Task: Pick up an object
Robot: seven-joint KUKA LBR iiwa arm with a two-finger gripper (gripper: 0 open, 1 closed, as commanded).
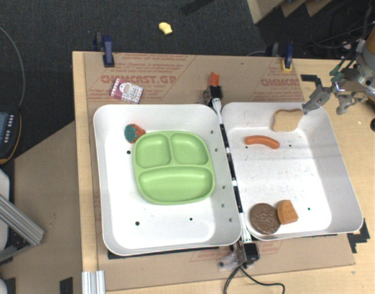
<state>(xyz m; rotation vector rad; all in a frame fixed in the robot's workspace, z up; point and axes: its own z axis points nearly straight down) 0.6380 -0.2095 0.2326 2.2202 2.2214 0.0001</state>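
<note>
Hovering at the right bin's (pixel 334 164) far corner, my gripper (pixel 327 98) has its fingers spread apart with nothing between them. The bread slice (pixel 286 120) lies just below-left of it, the sausage (pixel 261 141) beyond; I judge the bread is the nearest pick.

Two white bins: left bin (pixel 114 219), right bin (pixel 334 195). Left bin: 1 green divided plate (pixel 173 166) w/ 3 compartments, 1 small red-and-teal item (pixel 135 132). Right bin: 4 items, i.e. 1 orange sausage (pixel 261 141), 1 tan bread slice (pixel 286 120), 1 brown round patty (pixel 264 217), 1 orange chunk (pixel 287 212). On worktop (pixel 83 164): 1 small pink card (pixel 126 90), 2 blue clamps (pixel 106 49) (pixel 288 56).
</note>
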